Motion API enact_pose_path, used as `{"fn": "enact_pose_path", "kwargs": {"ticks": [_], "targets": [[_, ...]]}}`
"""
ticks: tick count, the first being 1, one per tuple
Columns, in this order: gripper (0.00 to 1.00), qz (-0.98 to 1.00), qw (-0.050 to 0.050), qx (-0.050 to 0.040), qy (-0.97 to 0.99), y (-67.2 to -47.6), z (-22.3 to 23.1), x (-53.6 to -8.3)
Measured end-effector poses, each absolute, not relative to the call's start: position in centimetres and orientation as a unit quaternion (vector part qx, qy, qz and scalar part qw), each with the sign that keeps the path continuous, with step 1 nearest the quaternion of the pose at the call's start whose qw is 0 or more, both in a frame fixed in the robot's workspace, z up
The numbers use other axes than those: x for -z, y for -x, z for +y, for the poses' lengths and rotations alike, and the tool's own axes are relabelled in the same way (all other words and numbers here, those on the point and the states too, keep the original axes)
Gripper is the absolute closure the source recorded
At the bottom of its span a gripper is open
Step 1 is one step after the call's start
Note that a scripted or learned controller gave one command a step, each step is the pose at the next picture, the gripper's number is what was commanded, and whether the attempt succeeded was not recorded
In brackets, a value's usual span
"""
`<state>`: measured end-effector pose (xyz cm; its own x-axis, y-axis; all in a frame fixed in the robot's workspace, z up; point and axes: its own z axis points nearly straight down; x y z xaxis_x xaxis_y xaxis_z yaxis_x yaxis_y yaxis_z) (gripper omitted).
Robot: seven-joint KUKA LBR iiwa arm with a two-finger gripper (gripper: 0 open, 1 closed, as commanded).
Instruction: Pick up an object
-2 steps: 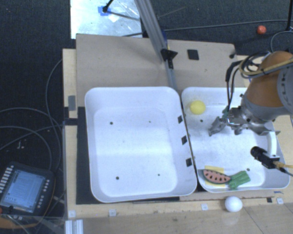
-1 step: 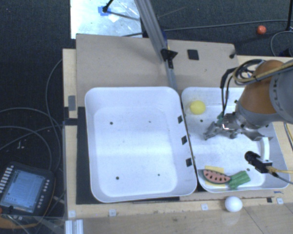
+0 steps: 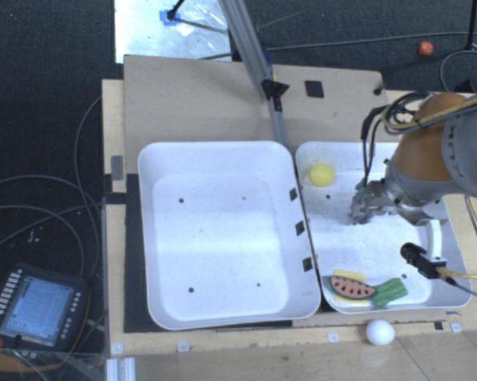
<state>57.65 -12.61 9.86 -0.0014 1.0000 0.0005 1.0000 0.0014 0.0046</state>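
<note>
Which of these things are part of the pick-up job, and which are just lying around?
Job: gripper; yellow ball, watermelon slice toy and green toy in the right bin.

Lying about: left bin, white ball on the bench, teach pendant, orange ball.

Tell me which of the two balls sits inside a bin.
The yellow ball, in the right bin's far corner. The white ball lies outside on the bench, in front of that bin.

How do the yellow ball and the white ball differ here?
The yellow ball lies inside the right bin, near its far corner; the white ball sits outside it, on the bench by the near edge. The yellow one lies closer to the gripper. Both are round and alike in size.
</note>
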Motion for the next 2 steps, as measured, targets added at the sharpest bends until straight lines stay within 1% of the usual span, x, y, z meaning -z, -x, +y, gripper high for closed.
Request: {"fn": "enact_pose_path", "kwargs": {"ticks": [1,2], "targets": [[1.0,0.707,0.002,-0.0017,-0.707,-57.3,-12.9,-16.0],[1.0,0.707,0.002,-0.0014,-0.707,-57.2,-12.8,-20.2]]}}
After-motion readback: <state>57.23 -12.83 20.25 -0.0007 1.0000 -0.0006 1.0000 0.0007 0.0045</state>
